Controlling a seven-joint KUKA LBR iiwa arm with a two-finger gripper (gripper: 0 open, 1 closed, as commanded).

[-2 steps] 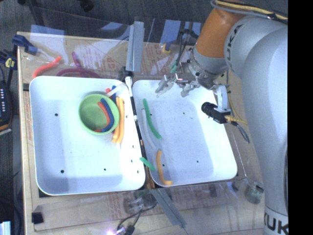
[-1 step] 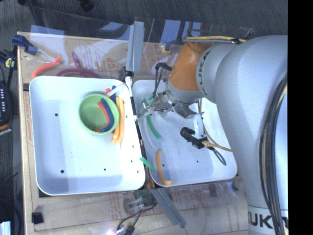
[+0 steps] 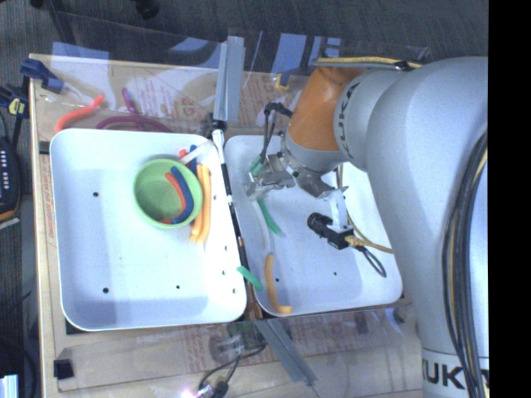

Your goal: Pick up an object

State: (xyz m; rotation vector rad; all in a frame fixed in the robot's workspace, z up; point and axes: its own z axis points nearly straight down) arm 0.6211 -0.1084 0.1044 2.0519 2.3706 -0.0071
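My gripper point(image 3: 259, 181) hangs low over the upper left part of the right bin point(image 3: 365, 280), close to the wall between the bins. Just below it a thin green stick point(image 3: 270, 219) lies slanted on the bin floor. Its upper end reaches up to the gripper, and I cannot tell whether they touch. An orange curved piece point(image 3: 272, 287) and a small green piece point(image 3: 249, 278) lie near the right bin's front left corner. In the left bin point(image 3: 99, 255) a green bowl point(image 3: 158, 193) holds red and blue curved pieces, with an orange strip point(image 3: 202, 210) beside it.
The grey arm with its orange band point(image 3: 319, 110) covers the right bin's back right part. A black cable fitting point(image 3: 329, 230) hangs over the bin's middle. Red and pink tubing point(image 3: 124, 123) lies on the bench behind the left bin.
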